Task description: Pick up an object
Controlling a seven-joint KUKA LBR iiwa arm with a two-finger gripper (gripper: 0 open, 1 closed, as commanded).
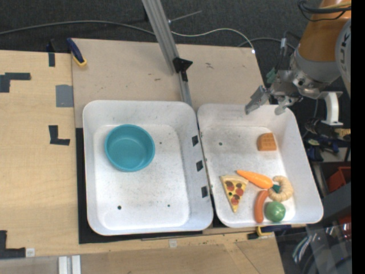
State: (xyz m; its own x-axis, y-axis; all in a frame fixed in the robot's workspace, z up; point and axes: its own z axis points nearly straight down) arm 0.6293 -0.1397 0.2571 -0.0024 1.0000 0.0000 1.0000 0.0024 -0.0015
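My gripper point(267, 106) hangs over the far edge of the right bin point(228, 119), its two fingers spread open with nothing between them. Just below it in that bin lies an orange-brown block point(266, 142). Toward the bin's near right corner sit an orange carrot point(255, 178), a pizza slice point(233, 191), a tan curled piece point(281, 188), a red sausage point(260, 205) and a green ball point(275, 211), packed close together. A teal bowl point(130, 147) stands in the left bin point(97, 113).
A slanted metal pole point(165, 33) rises from between the bins at the back. Black clips point(199, 165) mark the seam where the bins meet. Cables lie along the bench's far edge.
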